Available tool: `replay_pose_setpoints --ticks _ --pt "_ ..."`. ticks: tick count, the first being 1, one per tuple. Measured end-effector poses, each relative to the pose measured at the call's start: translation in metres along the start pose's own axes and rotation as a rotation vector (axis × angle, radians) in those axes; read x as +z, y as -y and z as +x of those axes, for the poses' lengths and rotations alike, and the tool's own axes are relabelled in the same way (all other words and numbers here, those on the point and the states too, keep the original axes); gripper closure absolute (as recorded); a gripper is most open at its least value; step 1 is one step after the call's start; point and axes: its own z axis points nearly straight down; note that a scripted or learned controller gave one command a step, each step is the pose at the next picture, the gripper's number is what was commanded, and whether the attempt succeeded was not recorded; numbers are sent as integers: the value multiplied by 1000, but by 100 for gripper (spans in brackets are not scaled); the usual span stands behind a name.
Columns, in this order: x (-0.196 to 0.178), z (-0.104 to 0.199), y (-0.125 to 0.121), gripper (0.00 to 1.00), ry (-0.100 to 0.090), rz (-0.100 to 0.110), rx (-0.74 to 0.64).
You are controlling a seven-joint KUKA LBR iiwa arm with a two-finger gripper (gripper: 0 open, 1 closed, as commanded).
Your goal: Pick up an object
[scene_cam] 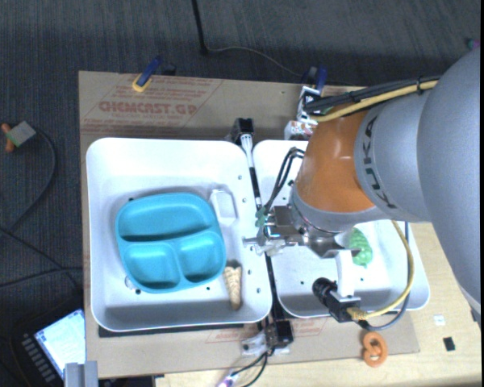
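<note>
Arm's wrist sits low over the right bin (pixel 415 293) beside a green object (pixel 360 247); gripper (pixel 332 258) state cannot be told, so no pick is confirmed.

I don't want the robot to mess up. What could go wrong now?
1. The arm hangs over the right bin and covers most of it, so the camera cannot check what lies underneath; a grab there may miss.
2. The green object peeks out beside the wrist and could get bumped or pushed away.
3. The yellow cable loops inside that bin and might snag.
</note>
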Motion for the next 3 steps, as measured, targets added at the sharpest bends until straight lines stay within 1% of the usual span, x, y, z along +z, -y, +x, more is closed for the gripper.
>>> replay_pose_setpoints --ticks 1,2,3 --pt "0 -94 0 100 2 -1 4" --pt "-40 -61 -6 100 0 -3 0" --pt "-37 -19 -1 100 0 -1 0"
